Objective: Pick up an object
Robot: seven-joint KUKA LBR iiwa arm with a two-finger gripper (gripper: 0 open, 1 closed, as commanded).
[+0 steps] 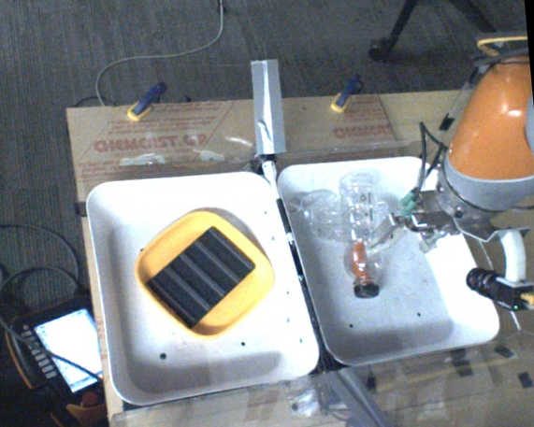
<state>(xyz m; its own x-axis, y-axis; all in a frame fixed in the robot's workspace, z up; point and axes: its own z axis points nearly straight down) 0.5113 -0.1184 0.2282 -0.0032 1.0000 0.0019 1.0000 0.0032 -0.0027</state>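
Observation:
A yellow block with a black ribbed top (pixel 205 272) lies in the left bin (pixel 118 222), slightly turned. In the right bin (pixel 446 313), clear plastic pieces (pixel 341 205) sit at the far side. A small clear bottle with reddish contents and a black cap (pixel 359 266) lies just below them. My gripper (pixel 406 217) reaches in from the right over the right bin, its tip close to the right of the clear plastic and the small bottle. I see nothing held in it.
The arm's orange band (pixel 494 130) and grey wrist hang over the right bin's far right corner. A metal post (pixel 267 105) stands behind the gap between the bins. Two blue and yellow clamps (pixel 146 100) hold the cardboard backing. Cables and a tablet (pixel 63 342) lie on the floor at left.

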